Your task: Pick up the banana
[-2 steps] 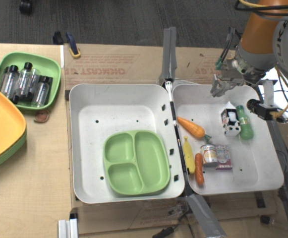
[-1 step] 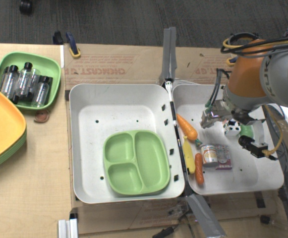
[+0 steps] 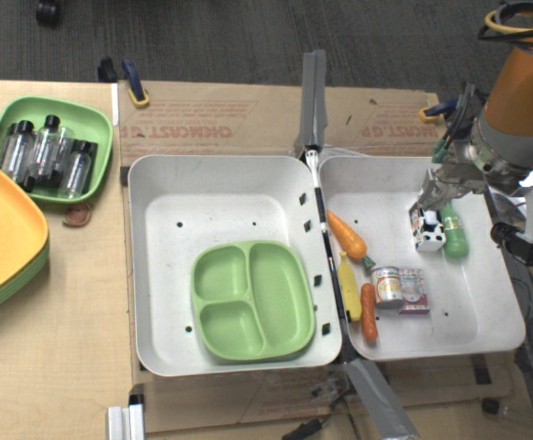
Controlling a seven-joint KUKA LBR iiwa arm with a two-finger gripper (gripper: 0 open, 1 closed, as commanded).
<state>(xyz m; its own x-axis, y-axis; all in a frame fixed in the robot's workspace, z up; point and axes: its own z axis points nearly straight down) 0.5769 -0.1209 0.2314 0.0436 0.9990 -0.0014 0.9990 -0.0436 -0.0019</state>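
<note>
banana [image 3: 349, 287] wedged against bin wall [image 3: 324, 246], carrots [image 3: 347, 235] crowding both ends

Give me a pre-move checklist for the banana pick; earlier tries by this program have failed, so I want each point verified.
1. Slim yellow banana in right white bin: ok.
2. Banana top uncovered: ok.
3. Space around banana: not ok; it lies against the bin's left wall, with the long orange carrot and the small orange-red carrot close by.
4. Claw above banana: not ok; it is over the black-and-white cow toy and green bottle.
5. Claw free of load: cannot tell.
</note>
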